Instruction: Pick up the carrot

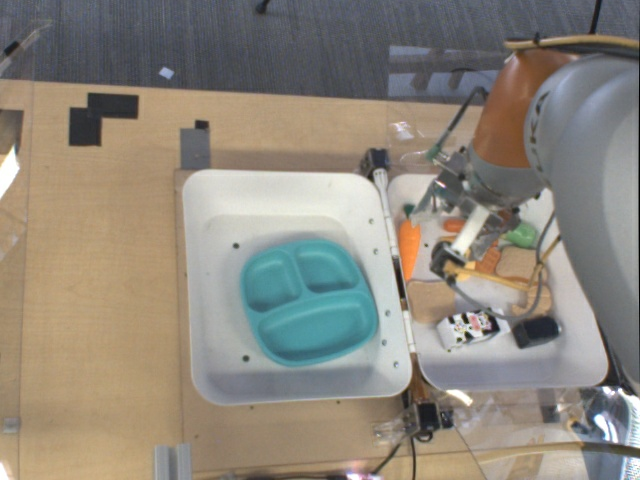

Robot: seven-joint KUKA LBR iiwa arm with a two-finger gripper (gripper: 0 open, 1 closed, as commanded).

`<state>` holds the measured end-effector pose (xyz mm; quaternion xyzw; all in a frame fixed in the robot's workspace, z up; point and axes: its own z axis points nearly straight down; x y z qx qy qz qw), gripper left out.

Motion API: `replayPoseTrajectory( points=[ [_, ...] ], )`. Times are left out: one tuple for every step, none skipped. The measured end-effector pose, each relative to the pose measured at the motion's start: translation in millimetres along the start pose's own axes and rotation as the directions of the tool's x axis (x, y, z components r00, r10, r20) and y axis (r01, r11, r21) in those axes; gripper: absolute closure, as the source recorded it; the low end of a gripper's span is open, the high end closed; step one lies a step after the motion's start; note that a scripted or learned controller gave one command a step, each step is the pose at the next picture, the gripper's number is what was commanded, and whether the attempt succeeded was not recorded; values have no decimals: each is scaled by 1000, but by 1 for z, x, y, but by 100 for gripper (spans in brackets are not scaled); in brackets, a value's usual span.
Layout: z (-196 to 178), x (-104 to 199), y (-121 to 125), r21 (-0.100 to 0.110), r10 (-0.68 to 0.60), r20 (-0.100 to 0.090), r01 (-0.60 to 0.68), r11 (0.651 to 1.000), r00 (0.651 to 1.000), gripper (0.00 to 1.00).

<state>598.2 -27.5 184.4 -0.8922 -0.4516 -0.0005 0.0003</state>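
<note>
Where grey carpet (300,28) borders the wooden bench (90,268), a bin (560,363) holds the carrot (409,248).

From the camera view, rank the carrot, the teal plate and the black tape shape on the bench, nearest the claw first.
1. carrot, right bin, just left of the claw.
2. teal plate, left bin.
3. black tape shape, far upper left of the bench.
</note>
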Motion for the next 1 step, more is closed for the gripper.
replayPoseTrajectory(
  points=[
    [96, -53, 36, -7, 77, -7, -77, 997, 997, 0]
  ],
)
